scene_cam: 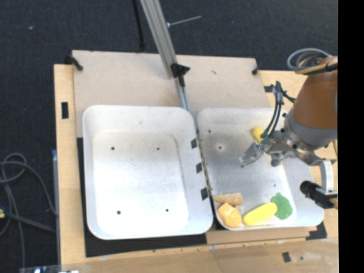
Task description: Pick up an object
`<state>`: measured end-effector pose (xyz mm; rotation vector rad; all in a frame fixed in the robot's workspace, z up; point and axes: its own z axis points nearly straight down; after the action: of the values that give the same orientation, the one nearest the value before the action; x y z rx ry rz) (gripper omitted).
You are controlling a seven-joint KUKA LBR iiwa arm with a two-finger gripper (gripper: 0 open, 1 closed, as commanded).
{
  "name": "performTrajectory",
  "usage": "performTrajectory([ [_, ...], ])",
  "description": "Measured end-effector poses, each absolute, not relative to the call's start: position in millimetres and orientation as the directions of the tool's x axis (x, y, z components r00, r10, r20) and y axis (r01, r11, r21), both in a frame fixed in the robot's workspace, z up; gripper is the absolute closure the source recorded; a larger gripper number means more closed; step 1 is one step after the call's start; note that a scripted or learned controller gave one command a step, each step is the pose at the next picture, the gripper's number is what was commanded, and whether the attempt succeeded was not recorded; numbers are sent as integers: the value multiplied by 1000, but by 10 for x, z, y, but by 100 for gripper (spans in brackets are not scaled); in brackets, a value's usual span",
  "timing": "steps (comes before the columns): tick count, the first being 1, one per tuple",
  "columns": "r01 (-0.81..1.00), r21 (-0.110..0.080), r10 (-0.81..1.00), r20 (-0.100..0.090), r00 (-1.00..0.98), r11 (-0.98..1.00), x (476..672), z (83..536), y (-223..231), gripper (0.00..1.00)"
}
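Approach phase, as judged from the pose: the gripper (248,156) is held low over the middle of the right bin (227,124), with nothing seen between its fingers, so no pick is made yet. Whether the pincer is open or closed cannot be told at this resolution; the tip is small and blurred against the bin floor. Candidate objects are all located in the right bin. A small yellow piece (259,133) is seen just beside the wrist, toward the far wall, partly hidden by the arm (313,107). Along the near wall four items are clustered: a tan piece (228,198), an orange piece (228,214) touching or almost touching it, a long yellow object (260,213), and a green object (281,205) touching the yellow one's right end. The left bin (142,169) is seen with only its bare speckled floor. For the next move, one target probably needs to be chosen and the tip recentred over it before descent; the near-wall cluster is tightly packed, so a clean grasp there is likely harder than on the lone yellow piece.
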<state>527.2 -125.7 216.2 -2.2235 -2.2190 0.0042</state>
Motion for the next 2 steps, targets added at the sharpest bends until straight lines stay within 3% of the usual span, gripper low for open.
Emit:
performTrajectory([
  [2,1000,-4,1000,-1,2,-2,5248,1056,-1376,0],
])
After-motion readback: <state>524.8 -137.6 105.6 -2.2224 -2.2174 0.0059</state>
